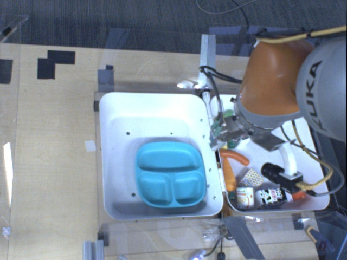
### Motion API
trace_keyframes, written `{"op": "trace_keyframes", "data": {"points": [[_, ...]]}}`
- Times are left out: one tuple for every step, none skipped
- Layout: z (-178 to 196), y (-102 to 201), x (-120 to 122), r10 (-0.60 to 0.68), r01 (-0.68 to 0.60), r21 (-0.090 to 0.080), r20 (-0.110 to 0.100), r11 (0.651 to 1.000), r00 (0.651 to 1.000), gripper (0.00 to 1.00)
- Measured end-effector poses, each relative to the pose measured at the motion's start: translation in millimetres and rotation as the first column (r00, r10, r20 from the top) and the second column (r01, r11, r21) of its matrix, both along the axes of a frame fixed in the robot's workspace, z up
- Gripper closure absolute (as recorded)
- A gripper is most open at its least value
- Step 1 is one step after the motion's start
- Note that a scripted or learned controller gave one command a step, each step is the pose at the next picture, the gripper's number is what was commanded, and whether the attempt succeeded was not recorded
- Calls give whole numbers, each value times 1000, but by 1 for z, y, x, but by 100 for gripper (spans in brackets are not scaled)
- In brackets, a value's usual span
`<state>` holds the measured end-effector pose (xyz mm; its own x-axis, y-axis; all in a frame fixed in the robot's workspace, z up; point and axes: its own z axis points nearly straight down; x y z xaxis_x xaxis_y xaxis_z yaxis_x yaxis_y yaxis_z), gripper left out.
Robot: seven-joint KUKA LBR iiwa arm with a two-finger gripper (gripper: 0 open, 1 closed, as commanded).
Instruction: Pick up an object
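Note:
My gripper (pixel 226 136) hangs low over the left edge of the right bin (pixel 320 202), under the orange wrist band, close to the wall shared with the left bin. Just below it lie two orange carrot-like pieces, one curved (pixel 235 156) and one upright (pixel 230 176). Near the bin's front stand a small pale jar (pixel 245 197), a speckled triangular piece (pixel 252 176) and a black-and-white item (pixel 270 196) with a red end. Nothing shows between the fingers. The arm hides much of the right bin.
The left bin (pixel 116 118) holds a blue divided plate (pixel 171 173) toward its front right. Metal brackets stand at the bins' corners, and a post (pixel 207 50) rises behind them. Wooden bench spreads to the left.

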<state>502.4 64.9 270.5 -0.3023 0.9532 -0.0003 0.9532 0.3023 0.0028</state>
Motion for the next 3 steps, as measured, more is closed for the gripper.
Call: {"op": "trace_keyframes", "data": {"points": [[-112, 56, 2, -56, 56, 1, -1, 998, 998, 100], [13, -7, 18, 70, -70, 0, 5, 998, 998, 100], [154, -50, 29, 152, -152, -2, 7, 988, 988, 100]]}}
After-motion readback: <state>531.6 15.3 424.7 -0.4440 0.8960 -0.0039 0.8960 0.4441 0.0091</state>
